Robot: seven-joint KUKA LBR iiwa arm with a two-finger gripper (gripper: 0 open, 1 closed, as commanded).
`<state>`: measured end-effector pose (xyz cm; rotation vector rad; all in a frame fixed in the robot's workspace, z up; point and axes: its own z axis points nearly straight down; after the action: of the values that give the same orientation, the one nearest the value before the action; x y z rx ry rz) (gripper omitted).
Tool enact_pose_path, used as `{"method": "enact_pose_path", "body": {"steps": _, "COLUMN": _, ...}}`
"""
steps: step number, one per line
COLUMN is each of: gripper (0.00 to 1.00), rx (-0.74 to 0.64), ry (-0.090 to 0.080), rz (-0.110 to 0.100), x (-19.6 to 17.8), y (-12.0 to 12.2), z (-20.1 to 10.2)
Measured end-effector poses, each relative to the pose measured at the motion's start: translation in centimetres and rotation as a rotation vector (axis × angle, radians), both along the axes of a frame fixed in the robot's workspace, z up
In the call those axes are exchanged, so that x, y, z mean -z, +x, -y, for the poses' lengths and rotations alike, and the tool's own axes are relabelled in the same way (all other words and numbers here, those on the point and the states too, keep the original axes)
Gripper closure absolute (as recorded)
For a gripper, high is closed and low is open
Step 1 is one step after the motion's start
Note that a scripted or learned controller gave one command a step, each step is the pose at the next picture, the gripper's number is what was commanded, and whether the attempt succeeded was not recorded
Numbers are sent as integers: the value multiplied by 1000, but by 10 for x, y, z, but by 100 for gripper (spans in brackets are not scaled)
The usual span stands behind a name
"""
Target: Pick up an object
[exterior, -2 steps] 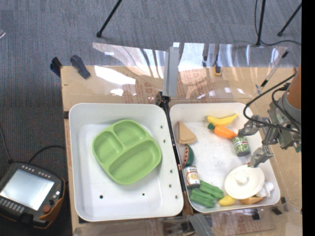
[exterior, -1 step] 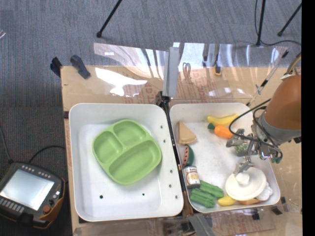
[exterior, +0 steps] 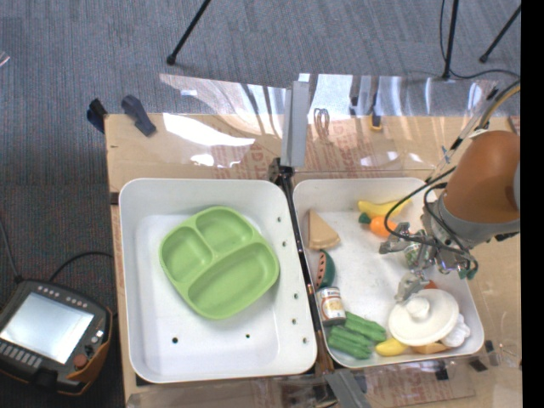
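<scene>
A green sectioned plastic plate (exterior: 219, 262) lies in the left white bin (exterior: 140, 347); toy foods crowd the right white bin (exterior: 367, 195), frame's lower right.

green divided plate (exterior: 219, 262) in left bin (exterior: 136, 313); handheld control pendant (exterior: 53, 336) on floor, lower left.

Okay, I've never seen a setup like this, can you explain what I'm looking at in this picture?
One camera looks down at a slant on a bench with two white bins. The grey and orange thing at right is a robot arm; its hand hangs over the right bin, and I can't tell if it is open or holding anything. The left bin holds a green divided plate. The right bin holds toy food: a banana, a wedge, green pods, a small jar and a white lid. The arm's job is to pick up an object.
</scene>
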<state>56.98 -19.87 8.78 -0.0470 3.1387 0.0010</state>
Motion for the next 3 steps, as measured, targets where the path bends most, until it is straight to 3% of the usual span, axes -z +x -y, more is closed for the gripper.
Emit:
{"method": "enact_pose_path", "body": {"steps": 1, "gripper": 0, "rx": -148, "ry": 4, "rz": 2, "x": -6, "y": 55, "z": -107}}
{"method": "enact_pose_path", "body": {"steps": 2, "gripper": 0, "rx": -60, "ry": 1, "rz": -3, "x": 0, "y": 8, "z": -96}}
{"method": "enact_pose_path", "body": {"steps": 3, "gripper": 0, "rx": 34, "ry": -1, "rz": 1, "x": 0, "y": 37, "z": -7}}
